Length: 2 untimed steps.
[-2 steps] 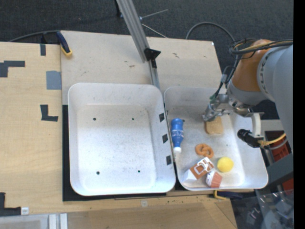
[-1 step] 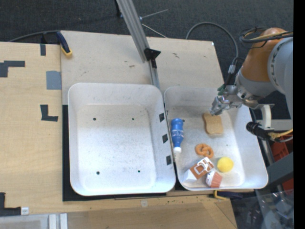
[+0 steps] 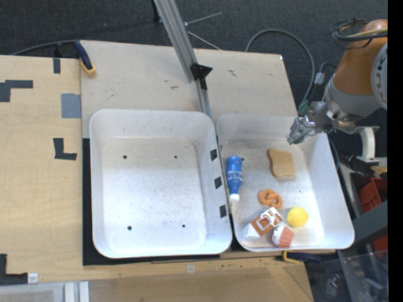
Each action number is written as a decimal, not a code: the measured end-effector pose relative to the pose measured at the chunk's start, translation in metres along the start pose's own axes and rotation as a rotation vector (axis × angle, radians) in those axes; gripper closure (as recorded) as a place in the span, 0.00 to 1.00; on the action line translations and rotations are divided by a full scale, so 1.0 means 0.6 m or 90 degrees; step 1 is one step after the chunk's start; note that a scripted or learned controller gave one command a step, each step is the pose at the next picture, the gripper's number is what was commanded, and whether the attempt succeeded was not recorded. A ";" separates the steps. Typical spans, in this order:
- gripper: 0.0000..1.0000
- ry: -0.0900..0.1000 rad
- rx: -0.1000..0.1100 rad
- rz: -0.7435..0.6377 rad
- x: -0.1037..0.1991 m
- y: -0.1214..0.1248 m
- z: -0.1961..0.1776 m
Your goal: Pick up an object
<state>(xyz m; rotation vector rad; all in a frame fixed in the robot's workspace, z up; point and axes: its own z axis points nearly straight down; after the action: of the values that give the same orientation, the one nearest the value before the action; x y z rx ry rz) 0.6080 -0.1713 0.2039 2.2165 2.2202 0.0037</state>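
My gripper (image 3: pixel 297 134) hangs over the back right part of the right bin (image 3: pixel 334 187), just above and right of a tan slice of bread (image 3: pixel 282 163). Nothing shows between its fingers. A blue bottle (image 3: pixel 234 176) lies along the bin's left wall. A brown pretzel (image 3: pixel 270 198) sits mid-bin, with a yellow ball (image 3: pixel 298 217) to its lower right. An orange and white carton (image 3: pixel 266 222) and a small orange and white cup (image 3: pixel 283 236) lie at the front.
The left bin (image 3: pixel 151 181) stands beside the right one. A slanted metal pole (image 3: pixel 182 39) rises behind the bins. A black cable (image 3: pixel 277 39) loops on the bench at the back right. The arm's orange band (image 3: pixel 360 65) is at the right edge.
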 end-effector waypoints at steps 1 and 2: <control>1.00 0.000 0.000 0.000 0.000 0.002 -0.089; 1.00 0.002 0.005 -0.002 0.094 -0.011 -0.065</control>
<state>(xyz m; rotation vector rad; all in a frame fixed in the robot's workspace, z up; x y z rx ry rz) 0.6009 -0.1147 0.2429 2.2176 2.2295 -0.0022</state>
